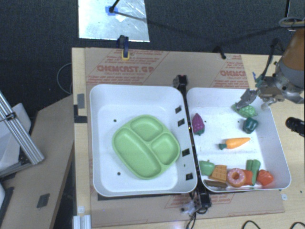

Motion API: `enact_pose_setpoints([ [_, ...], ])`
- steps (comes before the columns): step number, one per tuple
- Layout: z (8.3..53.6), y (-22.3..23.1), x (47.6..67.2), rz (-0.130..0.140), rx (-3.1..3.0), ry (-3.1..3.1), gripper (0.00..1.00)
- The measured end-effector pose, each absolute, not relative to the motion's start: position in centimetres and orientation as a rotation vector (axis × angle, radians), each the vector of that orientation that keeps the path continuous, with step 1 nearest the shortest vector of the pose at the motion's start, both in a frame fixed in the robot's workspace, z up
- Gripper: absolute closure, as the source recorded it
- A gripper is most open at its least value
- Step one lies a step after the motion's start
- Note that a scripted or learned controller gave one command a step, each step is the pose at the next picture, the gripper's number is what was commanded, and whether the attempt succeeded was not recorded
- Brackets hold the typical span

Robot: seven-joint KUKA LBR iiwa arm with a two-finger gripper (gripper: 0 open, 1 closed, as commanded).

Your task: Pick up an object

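Gripper (251,100) is being hovered w/ fingers spread narrowly, nothing held, just above the green leafy toy veg (248,111) near the right bin's (279,149) far-right corner. Risk: veg being nudged vs. bin wall, fingers slipping off.

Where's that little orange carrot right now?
The carrot lies in the right-hand bin, about mid-bin, just below the dark green pepper and above the pile of toy food along the bin's near edge.
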State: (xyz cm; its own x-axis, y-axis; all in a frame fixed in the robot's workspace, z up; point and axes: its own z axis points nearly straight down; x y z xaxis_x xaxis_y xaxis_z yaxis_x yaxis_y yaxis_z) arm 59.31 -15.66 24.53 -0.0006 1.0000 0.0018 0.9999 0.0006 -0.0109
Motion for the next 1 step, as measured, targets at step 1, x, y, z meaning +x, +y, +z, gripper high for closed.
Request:
enact_pose_setpoints([
  [1, 25.26, -15.62, 59.54, -0.001, -2.219, -2.226, 0.00],
])
